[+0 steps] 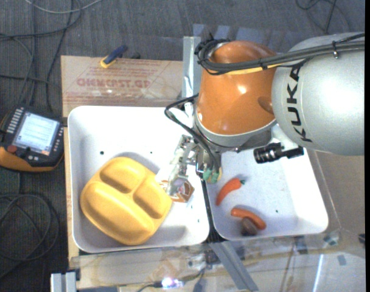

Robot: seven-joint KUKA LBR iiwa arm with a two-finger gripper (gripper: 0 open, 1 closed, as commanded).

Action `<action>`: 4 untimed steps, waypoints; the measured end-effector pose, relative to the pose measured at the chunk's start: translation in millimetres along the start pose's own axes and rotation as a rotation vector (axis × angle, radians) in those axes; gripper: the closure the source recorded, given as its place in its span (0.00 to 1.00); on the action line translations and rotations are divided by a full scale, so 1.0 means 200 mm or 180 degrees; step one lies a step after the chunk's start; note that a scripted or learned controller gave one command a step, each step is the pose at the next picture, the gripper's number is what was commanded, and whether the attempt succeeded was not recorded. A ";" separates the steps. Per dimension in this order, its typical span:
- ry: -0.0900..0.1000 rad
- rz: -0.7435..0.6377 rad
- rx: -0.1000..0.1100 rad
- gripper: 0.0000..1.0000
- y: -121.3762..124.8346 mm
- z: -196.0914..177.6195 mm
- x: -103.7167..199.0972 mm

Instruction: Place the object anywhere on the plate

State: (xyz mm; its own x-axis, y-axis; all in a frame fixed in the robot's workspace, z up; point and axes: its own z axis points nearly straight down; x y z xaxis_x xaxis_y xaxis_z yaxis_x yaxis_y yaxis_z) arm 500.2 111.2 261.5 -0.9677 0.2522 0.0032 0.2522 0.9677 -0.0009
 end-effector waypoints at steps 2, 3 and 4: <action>0.0004 -0.0637 0.0000 0.00 0.31 0.37 0.17; -0.0011 -0.0970 -0.0002 0.00 0.61 0.05 -0.07; -0.0001 -0.0966 -0.0012 1.00 0.61 0.01 -0.07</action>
State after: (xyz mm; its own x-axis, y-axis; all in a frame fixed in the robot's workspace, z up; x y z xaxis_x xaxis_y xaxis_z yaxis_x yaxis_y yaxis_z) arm 545.3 226.3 259.7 -0.9988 -0.0484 0.0025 -0.0484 0.9988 0.0036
